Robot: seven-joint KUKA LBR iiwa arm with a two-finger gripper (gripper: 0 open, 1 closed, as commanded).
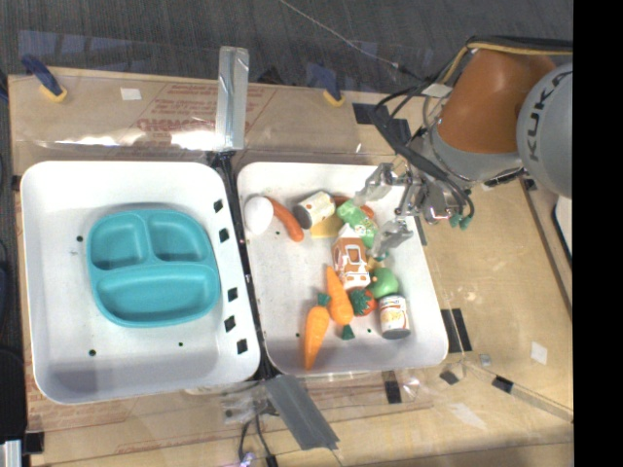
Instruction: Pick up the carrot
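Where the desk (506,290) begins at the left, the left bin (39,261) carries a teal divided plate (153,265), with bare white floor around it. Right bin (421,343): a white egg (258,213) near its left wall, a small orange-red piece (288,220) beside it, then a crowded cluster. One carrot (314,334) lies near the front wall, tilted, tip toward the front edge; a second carrot (338,298) lies just behind it, touching the clutter. A printed packet (350,261), a green item (384,282) and a small can (393,315) sit close on the right of the carrots. The arm (506,105) reaches in from the right, and the gripper (393,207) hangs over the bin's rear right part, well apart from the carrots. Jaws stand apart, nothing between them. Open floor remains at the front left of this bin.
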